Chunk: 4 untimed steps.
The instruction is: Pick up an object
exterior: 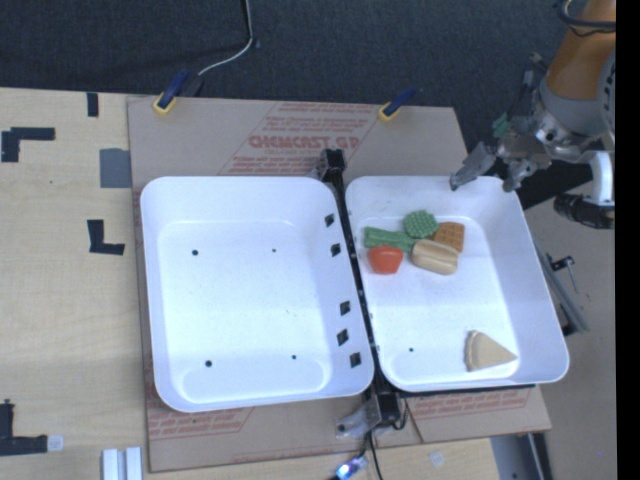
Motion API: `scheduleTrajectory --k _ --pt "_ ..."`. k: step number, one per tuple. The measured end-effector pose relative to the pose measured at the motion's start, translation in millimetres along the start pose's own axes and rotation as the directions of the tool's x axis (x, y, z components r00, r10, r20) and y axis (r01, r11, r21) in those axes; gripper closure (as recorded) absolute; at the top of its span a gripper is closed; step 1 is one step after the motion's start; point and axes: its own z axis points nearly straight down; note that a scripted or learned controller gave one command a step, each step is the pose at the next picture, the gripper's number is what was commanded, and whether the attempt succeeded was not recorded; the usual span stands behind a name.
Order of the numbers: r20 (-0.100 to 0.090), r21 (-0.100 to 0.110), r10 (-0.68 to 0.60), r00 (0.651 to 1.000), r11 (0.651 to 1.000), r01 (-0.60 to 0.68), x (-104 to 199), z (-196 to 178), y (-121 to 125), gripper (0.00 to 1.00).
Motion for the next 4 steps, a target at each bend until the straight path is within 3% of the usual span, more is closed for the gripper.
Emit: scheduleTrajectory --k 1,2,3,4 --pt "0.003 -0.007 0.006 1.000 1.000 -0.006 -23 -144 -120 0.00" --pt "0.006 -0.018 -0.001 1.000 1.000 0.001 0 -319 -159 0.00" --pt "0.003 -0.003 0.000 1.000 1.000 0.000 0 -319 -157 1.00" --pt "0.005 -0.004 0.000 1.000 1.000 0.000 0 -329 -156 1.00"
